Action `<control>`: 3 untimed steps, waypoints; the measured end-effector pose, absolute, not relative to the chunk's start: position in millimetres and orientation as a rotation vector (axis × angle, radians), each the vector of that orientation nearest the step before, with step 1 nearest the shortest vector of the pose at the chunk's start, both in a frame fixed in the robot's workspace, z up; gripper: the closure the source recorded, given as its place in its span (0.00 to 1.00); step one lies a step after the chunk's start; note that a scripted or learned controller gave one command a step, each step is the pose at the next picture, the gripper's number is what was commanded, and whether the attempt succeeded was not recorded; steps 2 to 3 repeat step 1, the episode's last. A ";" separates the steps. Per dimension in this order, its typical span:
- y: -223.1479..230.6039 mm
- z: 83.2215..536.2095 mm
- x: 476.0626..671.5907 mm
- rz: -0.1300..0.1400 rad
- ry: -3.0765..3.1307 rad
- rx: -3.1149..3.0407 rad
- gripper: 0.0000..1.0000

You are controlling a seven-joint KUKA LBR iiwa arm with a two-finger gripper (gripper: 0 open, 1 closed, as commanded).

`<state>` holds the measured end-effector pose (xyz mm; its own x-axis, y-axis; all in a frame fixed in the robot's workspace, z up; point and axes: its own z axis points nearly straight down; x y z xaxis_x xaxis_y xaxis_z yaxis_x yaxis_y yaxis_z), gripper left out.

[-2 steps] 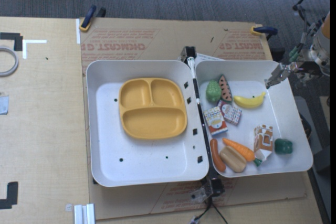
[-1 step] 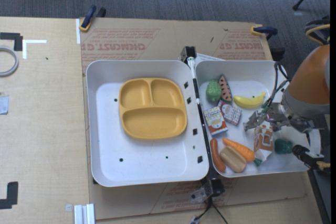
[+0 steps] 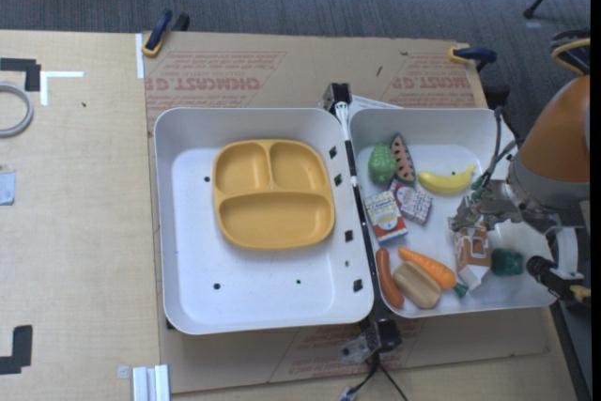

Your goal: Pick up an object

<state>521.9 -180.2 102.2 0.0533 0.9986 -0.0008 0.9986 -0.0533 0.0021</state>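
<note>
- the gripper (image 3: 474, 219) sits low over the right side of the right white bin (image 3: 467, 129); its fingers are lost in clutter and blur, so how far it is parted cannot be told, nor whether it has anything.
- nearest candidate: a crumpled orange-and-white snack packet (image 3: 472, 256), just below the gripper and seemingly touching it, long axis running roughly up-down in the view.
- a small dark green block (image 3: 507, 263) lies just right of the packet.
- a yellow plastic banana (image 3: 445, 179) lies just left and up from the gripper, long axis roughly left-right.
- further left in the same bin: green leafy vegetable (image 3: 381, 163), watermelon slice (image 3: 403, 159), small printed cartons (image 3: 386, 213), orange carrot (image 3: 427, 266), tan bread roll (image 3: 417, 285), red sausage (image 3: 388, 278).
- the left white bin (image 3: 255, 301) holds a yellow three-compartment plate (image 3: 273, 194), nothing in its compartments.
- judgement: a short drop onto the packet looks the likeliest pick.
</note>
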 end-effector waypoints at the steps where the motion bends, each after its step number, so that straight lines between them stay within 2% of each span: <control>1: -147.4 258.8 478.9 0.001 2.710 1.582 1.00; 3: -147.4 258.8 478.9 0.001 2.710 1.582 1.00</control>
